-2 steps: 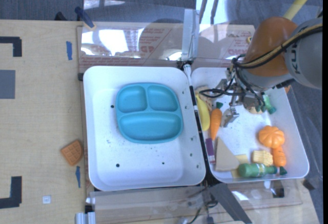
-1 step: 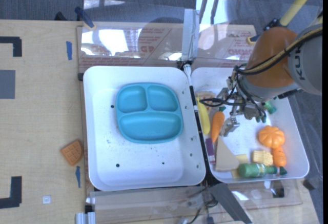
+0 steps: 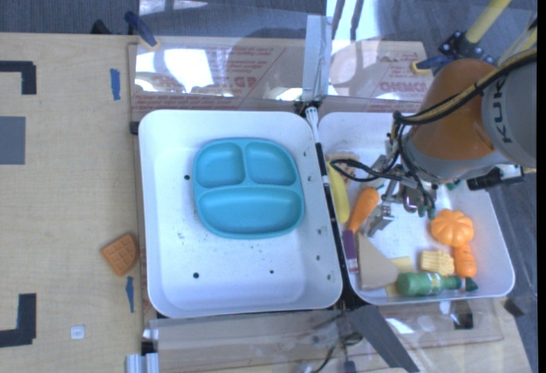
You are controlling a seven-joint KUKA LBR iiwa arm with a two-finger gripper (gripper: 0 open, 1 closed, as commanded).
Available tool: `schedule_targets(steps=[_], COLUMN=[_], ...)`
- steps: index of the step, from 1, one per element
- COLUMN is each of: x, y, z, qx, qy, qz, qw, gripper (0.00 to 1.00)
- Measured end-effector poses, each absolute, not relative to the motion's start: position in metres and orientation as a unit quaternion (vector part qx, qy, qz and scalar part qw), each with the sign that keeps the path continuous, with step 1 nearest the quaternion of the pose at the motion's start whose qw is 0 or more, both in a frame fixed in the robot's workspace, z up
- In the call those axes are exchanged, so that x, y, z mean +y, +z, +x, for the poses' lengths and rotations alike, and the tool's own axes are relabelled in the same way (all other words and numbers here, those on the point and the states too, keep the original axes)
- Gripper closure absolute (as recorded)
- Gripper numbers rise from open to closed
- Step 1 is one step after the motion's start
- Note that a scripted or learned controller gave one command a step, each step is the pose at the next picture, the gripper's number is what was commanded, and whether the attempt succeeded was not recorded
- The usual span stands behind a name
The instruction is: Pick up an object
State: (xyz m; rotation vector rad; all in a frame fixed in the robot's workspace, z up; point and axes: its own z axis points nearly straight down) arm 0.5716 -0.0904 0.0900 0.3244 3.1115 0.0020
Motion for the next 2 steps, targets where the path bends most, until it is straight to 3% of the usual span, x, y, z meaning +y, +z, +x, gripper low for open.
schedule_targets(steps=[1, 2], x=[-0.0916, -0.0924], y=[0.0901, 0.0898], z=[0.5657, 0.5729], qx=[0.982, 0.981], qy=[0.0016, 0.0008], qz=[0.189, 0.193], qw=[0.007, 0.006], gripper=[0.0, 0.0])
